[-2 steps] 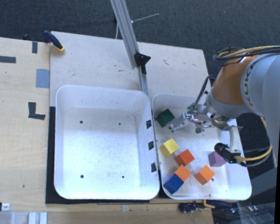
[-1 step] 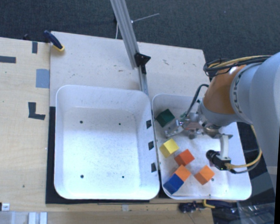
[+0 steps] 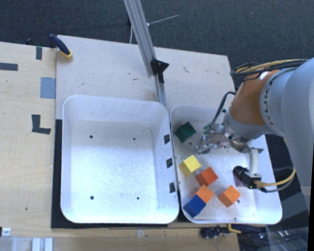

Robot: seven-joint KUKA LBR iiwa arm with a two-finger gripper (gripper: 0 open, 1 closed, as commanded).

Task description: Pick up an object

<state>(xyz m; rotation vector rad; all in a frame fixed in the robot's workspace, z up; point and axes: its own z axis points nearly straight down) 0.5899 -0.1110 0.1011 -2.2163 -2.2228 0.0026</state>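
Currently: my gripper point(image 3: 206, 144) over the right bin point(image 3: 266, 213), near its upper middle; finger opening cannot be told. Green block point(image 3: 185, 132) near the left wall. Yellow block point(image 3: 190, 165), red block point(image 3: 207, 176), two orange blocks point(image 3: 204, 194) point(image 3: 229, 196), blue block point(image 3: 195, 206) clustered below. Left bin point(image 3: 69, 159) alongside.

Dark carpet floor point(image 3: 74, 9), pale wooden bench point(image 3: 16, 139) with grey tape marks point(image 3: 48, 88), lighter board point(image 3: 123, 66), black mat point(image 3: 54, 195), slanted metal rail point(image 3: 139, 27), even light
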